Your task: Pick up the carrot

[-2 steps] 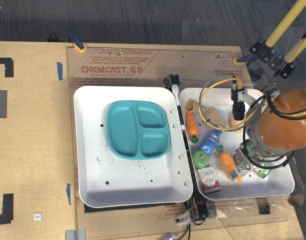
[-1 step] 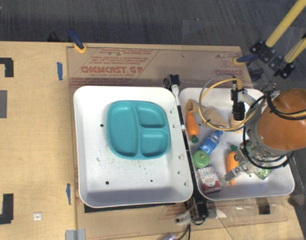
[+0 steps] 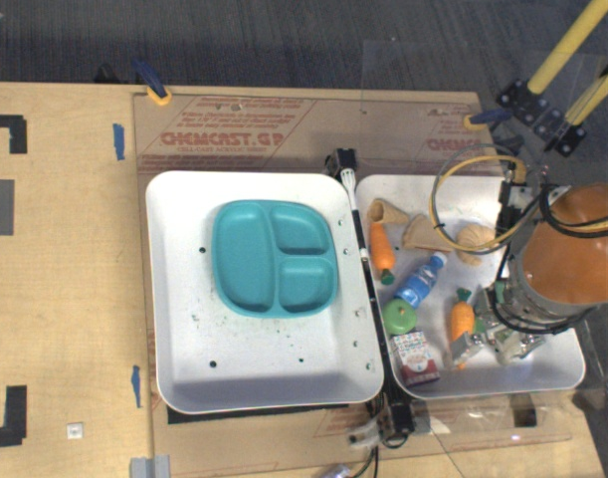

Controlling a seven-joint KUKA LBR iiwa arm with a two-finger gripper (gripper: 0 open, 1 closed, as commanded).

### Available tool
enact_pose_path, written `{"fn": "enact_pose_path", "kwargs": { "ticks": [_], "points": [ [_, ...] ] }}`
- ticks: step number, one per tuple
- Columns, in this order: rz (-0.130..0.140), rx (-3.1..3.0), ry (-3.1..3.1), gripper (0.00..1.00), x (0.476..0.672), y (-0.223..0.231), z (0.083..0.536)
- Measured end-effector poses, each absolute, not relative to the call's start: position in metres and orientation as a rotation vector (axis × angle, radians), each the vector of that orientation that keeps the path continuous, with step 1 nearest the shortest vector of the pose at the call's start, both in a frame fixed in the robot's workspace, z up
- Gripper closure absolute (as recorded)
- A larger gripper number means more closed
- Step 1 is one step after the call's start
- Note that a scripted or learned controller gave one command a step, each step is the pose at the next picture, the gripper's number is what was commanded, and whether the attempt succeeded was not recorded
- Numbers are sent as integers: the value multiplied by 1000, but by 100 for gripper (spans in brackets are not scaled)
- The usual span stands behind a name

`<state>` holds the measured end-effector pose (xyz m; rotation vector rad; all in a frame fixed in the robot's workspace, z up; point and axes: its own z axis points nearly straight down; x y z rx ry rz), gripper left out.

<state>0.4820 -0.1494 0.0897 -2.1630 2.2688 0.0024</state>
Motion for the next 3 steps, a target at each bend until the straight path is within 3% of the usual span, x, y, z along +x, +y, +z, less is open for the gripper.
{"fn": "enact_pose_path", "kwargs": {
  "ticks": [1,2,3],
  "points": [
    [-13,-1759,2600,0,483,-135,91],
    [-14,-1750,2581,100,488,-129,103],
    [-5,-1940,2456,100,572,-94,177]
  ]
}}
